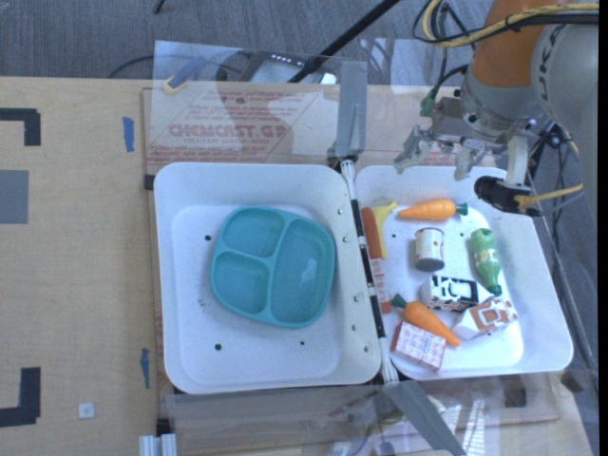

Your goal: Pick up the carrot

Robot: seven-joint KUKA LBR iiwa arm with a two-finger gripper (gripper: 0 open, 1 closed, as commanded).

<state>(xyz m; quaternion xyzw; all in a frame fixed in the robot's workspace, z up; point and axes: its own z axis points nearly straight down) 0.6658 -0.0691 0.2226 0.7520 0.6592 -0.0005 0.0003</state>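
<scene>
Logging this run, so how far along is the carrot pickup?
Nothing looks done yet. The gripper hangs open above the right bin's far edge, holding nothing. One carrot lies just below it, another nearer the front. Descending, grasping and lifting all remain.

1. One fixed camera sits above the desk [76,255] and looks down at a slant, so the far edge lies at the top of the picture and the near edge at the bottom.
2. It stands back far enough to take in both white bins whole: the right bin [546,283] lies just below the tool [439,155], nearer the camera, and the left bin [180,255] lies to the tool's left in the picture.
3. The arm [518,36] enters from the upper right, and grey floor shows beyond the desk.
</scene>
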